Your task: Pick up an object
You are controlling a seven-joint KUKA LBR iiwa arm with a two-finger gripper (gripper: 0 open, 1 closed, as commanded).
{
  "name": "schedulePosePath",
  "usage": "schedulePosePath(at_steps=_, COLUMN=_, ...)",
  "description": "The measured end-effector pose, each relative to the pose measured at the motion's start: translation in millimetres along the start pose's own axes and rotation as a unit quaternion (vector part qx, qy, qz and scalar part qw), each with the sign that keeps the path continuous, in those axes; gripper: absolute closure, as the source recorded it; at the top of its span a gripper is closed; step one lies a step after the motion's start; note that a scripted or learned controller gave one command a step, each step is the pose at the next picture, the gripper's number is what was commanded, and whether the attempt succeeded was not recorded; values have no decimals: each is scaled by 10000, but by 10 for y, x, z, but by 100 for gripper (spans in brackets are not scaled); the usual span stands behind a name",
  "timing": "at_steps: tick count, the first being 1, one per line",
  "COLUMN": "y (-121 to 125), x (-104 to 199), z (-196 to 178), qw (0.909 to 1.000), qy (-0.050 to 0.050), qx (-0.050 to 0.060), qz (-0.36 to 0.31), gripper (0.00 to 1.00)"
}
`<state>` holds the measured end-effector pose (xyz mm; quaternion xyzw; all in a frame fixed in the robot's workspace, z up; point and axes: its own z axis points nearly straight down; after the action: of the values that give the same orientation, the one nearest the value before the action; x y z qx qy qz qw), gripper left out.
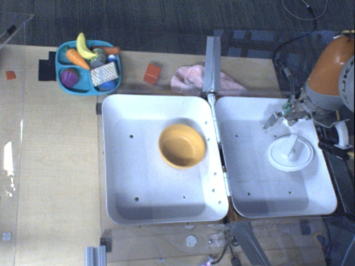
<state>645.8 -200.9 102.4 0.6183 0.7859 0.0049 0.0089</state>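
Your end effector (280, 117) hangs over the right white bin (249, 193), near its upper edge; you cannot tell its state. The round white plastic lid (290, 153) lies just below it. The grey arm (333, 76) enters from the right.

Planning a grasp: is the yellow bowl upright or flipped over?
Upright: the yellow bowl in the left bin shows its open hollow and rim facing up.

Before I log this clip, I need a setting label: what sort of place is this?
Probably a robotics lab bench, not a kitchen: two white bins sit side by side under a robot arm, with a blue tray of toy food on the bench.
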Motion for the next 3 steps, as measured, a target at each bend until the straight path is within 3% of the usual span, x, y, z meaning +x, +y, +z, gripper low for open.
schedulePosePath(at_steps=1, y=108, x=-51, z=130, qw=9985, qy=26, qx=54, qz=-550, gripper=0)
schedulePosePath(at_steps=2, y=214, x=151, z=146, qw=9826, qy=-15, qx=171, qz=-1847, gripper=0)
schedulePosePath(at_steps=3, y=174, x=-88, z=-791, qw=9980, qy=6, qx=28, qz=-633, gripper=0)
